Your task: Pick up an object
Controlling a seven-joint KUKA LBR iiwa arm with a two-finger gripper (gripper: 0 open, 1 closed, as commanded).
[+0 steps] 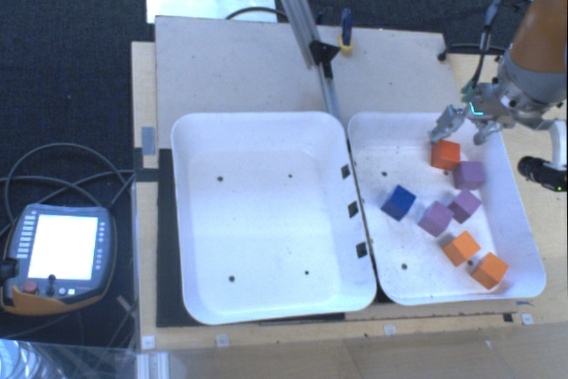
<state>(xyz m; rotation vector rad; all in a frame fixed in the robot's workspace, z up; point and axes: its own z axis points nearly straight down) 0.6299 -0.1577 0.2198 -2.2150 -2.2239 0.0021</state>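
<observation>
Over the right bin's [529, 255] far corner hangs the gripper [464, 127], fingers spread and holding nothing, poised just above an orange block [445, 154], probably its chosen target.

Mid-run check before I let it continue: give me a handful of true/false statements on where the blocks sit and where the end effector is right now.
1. All the blocks lie in the right bin. True.
2. There are two blue blocks. False: one blue block.
3. The end effector is over the right bin's far end, by the red-orange block. True.
4. The end effector holds a purple block. False: nothing shows between its fingers, and the three purple blocks lie on the bin floor.
5. Two orange blocks sit at the right bin's near right corner. True.
6. The left bin has a green block. False: none shows there.
</observation>
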